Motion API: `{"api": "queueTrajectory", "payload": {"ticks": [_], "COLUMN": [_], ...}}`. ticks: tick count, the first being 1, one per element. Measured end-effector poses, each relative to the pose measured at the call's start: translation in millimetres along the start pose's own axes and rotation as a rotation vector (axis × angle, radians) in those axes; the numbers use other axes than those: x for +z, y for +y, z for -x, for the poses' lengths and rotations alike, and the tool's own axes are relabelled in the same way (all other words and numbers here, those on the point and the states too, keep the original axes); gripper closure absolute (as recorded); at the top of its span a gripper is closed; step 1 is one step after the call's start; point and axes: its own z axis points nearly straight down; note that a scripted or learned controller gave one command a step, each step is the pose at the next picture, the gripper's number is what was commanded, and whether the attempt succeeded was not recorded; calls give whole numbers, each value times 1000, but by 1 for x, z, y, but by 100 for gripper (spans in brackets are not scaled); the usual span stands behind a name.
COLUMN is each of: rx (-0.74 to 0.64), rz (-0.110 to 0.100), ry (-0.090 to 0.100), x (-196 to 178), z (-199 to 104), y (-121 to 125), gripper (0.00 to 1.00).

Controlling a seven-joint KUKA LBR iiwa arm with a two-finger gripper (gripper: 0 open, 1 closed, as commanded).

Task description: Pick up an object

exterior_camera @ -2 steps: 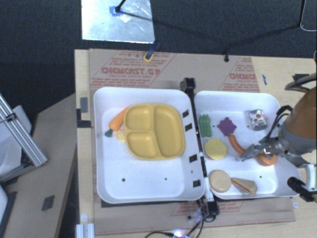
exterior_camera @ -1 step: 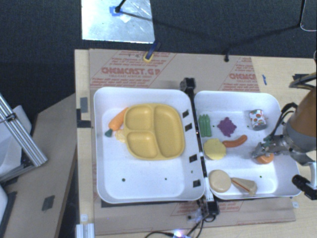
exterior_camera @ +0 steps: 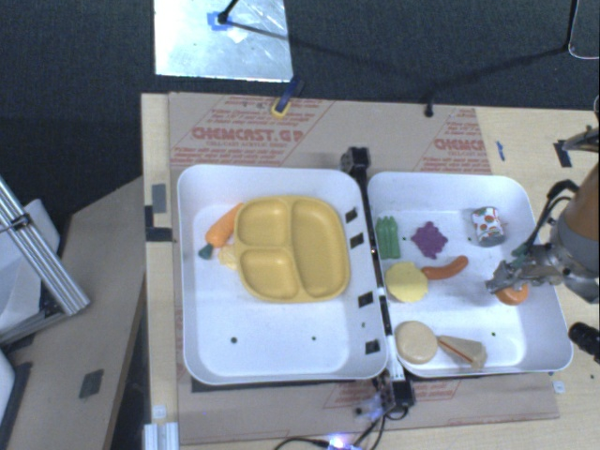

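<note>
Two white bins sit side by side on the cardboard-covered bench, and at the right edge of the frame the gripper (exterior_camera: 511, 284) hangs low over the right bin (exterior_camera: 469, 195), touching or just above an orange object (exterior_camera: 513, 295) by that bin's right wall; whether its grip is apart or together I cannot tell. With the piece so close to the wall, I'd worry the tool nudges it aside or scrapes the rim and comes up with nothing. Nearby lie a sausage (exterior_camera: 444, 269), a yellow disc (exterior_camera: 407, 282) and a patterned can (exterior_camera: 487, 224), none blocking, while a yellow divided plate (exterior_camera: 286, 248) and a carrot (exterior_camera: 222, 225) rest in the left bin (exterior_camera: 272, 350).

Small orange obj (exterior_camera: 513, 295), round-ish, lies flat in right bin (exterior_camera: 544, 216) near its right wall, directly under gripper (exterior_camera: 506, 280) tips, partly hidden by them
</note>
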Motion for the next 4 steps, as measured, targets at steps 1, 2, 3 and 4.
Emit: {"api": "queueTrajectory", "payload": {"ticks": [1,2,3,4], "rx": [-1,-1,-7,-5], "rz": [2,1,0,0], "ry": [-1,-1,2,1], "x": [-61,-79,-87,-80], "z": [1,1,-52,-89], "y": [-6,-4,25,55], "gripper": [100,100,100,100]}}
